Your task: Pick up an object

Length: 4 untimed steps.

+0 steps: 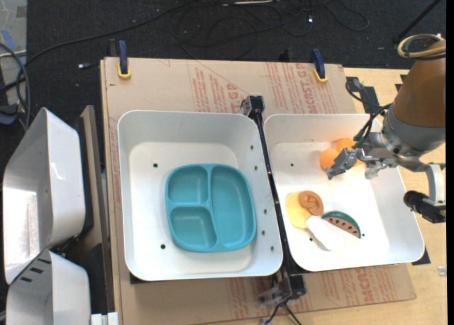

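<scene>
Overhead, the camera looks down on a plywood bench [213,86] bearing two shallow white bins set side by side. Lying flat in the left bin [135,174] is a teal divided plate [211,208] with three compartments, roughly central and turned a little askew.

Several small toys sit in the right bin [397,235]. An orange piece [332,153], perhaps a toy fruit, lies near the bin's back wall. Toward the front left of this bin are a pale yellow disc [295,211] and, touching its upper right edge, a small brown-orange ring-shaped piece [311,202]. Just beside them to the right lies a watermelon slice toy [345,223], green-rimmed with a red face, and a white piece [325,234] rests against its lower left side.

From the right, the grey arm [418,114] with its orange band reaches in over the right bin. Its gripper [345,160] is low over the back part of the bin, right at the orange piece, which shows partly behind the dark fingers [339,164]. The fingers look fairly close together around that piece, but at this angle it cannot be told whether they actually clamp it or merely overlap it, nor whether the piece is lifted off the bin floor.

Two blue-and-yellow clamps [123,61] hold the bench's far edge, and black cables lie on the dark floor beyond.
</scene>
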Each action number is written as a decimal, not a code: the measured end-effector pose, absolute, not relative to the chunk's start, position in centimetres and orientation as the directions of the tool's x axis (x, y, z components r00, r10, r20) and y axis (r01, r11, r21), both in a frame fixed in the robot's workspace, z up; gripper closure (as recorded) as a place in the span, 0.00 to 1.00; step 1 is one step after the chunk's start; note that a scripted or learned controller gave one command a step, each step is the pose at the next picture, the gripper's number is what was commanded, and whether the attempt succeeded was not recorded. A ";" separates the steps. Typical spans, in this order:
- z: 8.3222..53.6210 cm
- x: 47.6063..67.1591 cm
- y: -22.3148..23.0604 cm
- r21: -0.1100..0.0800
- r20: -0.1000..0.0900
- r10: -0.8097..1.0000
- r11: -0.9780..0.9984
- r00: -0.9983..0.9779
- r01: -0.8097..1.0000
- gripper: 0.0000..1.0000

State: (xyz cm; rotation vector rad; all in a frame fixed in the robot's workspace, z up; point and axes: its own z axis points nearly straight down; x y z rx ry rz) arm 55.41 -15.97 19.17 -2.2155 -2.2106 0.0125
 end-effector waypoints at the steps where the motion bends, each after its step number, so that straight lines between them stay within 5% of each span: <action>1: 19.9 55.7 -15.9 0.000 0.000 1.000 0.001 -0.001 1.000 0.00; 3: 8.9 55.7 -15.3 -0.004 0.001 1.000 -0.001 0.001 1.000 0.00; 4: 10.2 55.9 -15.3 0.001 0.000 1.000 -0.001 0.001 1.000 1.00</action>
